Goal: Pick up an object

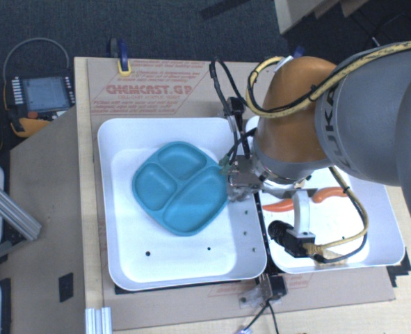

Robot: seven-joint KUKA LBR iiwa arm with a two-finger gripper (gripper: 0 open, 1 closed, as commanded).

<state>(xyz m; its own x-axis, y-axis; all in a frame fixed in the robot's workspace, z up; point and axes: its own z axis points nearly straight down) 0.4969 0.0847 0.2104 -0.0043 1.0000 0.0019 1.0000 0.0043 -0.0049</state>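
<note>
You are looking down on a bench (pixel 156 82) that carries two shallow white bins side by side. In the left bin (pixel 122 249) lies a blue divided plate (pixel 179 186), flat, slightly toward the far right part of the bin, its right edge close to the wall shared with the right bin (pixel 379 242). The grey arm (pixel 372 110) with its orange band (pixel 295 110) reaches in from the right and hangs over that shared wall. Its claw (pixel 237 178) sits at the plate's right rim, but the wrist hides it, so you cannot tell whether it has closed on anything. Orange items (pixel 328 195) lie in the right bin, partly covered by the arm. Nothing appears lifted, so the pick seems not yet done; gripping and raising remain.
</note>
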